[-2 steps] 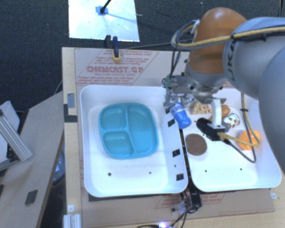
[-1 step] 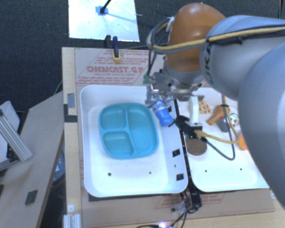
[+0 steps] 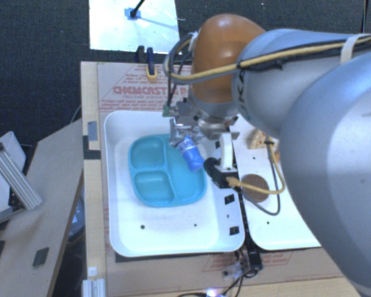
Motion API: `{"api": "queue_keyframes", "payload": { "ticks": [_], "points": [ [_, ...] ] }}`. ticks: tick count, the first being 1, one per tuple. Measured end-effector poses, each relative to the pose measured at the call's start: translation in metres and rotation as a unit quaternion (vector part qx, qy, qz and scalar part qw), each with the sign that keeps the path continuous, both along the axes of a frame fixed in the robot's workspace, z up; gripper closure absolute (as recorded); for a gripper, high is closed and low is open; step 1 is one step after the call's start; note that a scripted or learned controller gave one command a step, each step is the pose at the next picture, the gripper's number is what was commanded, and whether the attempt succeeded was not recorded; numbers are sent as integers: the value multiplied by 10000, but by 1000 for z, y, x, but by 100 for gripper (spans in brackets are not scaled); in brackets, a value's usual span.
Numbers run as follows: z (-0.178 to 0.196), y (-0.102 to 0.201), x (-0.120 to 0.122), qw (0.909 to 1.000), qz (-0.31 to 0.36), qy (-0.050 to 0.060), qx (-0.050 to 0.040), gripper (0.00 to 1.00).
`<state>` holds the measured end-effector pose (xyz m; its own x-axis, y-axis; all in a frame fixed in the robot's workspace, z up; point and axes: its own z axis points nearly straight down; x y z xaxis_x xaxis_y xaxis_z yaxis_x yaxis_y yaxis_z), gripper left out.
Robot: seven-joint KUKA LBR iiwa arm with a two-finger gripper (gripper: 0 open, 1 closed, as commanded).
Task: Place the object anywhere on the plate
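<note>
We saw the grey arm [image 3: 309, 122] sweep in from the right and fill most of that side, its orange band [image 3: 226, 54] bulging above the wrist over the far edge of the left bin [image 3: 167, 240]. From the band the wrist pointed down and slightly toward the near side, ending in the tool [image 3: 187, 142], which hung over the far right corner of the blue plate [image 3: 164, 172].

A small blue and clear object [image 3: 191, 155], shaped like a little bottle, sat at the tip of the tool, tilted with its lower end toward the near right. It appeared pinched between the tool's fingers, so we took the tool to be closed on the object. The object hung over the right part of the plate, at its largest section; whether it touched the plate's surface we could not tell.

The plate itself lay in the left bin, toward the far left of its floor, with two smaller compartments along its left side. The right bin [image 3: 278, 228] was largely covered by the arm; on its floor we made out a round brown thing [image 3: 255, 187] and a small pale thing [image 3: 256, 139] farther away. Yellow and black cables [image 3: 266, 193] looped down from the arm over that bin. Both bins rested on the bench [image 3: 105, 166], which bore a brown sheet with red print along the far side.
</note>
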<state>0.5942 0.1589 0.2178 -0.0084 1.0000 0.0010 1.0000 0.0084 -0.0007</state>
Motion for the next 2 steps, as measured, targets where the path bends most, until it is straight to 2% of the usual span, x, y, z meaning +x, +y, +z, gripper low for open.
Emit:
{"api": "queue_keyframes", "payload": {
  "ticks": [1,2],
  "points": [
    [-3,6,-6,10000,-12,-2,-5,100],
    [-3,6,-6,10000,-13,-4,-4,0]
  ]
}}
